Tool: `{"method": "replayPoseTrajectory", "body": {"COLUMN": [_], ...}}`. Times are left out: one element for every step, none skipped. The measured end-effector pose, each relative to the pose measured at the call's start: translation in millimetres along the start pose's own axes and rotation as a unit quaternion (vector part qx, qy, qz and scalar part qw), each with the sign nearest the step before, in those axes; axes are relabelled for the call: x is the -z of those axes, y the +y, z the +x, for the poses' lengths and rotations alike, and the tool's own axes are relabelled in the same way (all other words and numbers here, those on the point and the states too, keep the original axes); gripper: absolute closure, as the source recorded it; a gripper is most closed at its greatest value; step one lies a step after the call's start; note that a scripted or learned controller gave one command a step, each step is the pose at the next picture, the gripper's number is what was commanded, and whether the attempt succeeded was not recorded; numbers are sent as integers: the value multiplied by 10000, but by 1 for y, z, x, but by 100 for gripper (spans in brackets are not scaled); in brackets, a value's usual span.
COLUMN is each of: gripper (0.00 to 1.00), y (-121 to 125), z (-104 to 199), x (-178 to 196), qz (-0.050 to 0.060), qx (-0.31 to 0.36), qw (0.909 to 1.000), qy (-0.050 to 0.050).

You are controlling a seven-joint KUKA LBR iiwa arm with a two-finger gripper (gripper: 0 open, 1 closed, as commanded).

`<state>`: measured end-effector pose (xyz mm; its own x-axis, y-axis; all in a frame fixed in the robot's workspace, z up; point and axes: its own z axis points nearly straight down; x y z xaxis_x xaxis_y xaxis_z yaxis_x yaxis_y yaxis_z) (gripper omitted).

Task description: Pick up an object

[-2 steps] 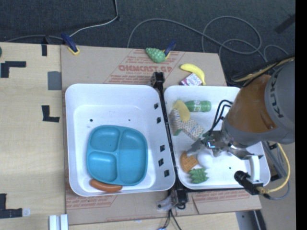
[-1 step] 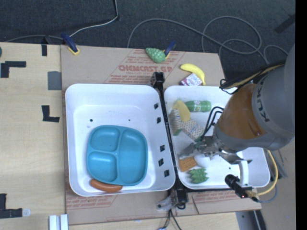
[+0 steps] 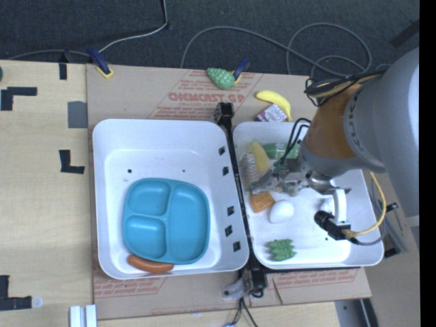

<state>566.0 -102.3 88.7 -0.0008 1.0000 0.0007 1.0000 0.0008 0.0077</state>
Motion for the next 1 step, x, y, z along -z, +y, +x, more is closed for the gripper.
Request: {"method": "replayPoseTrajectory", "body": {"gripper": [0], "y": [34], "z": [3], "x": [-1], "qz": [16], "qx": [4], "qw": [10000], "qy": [0]}}
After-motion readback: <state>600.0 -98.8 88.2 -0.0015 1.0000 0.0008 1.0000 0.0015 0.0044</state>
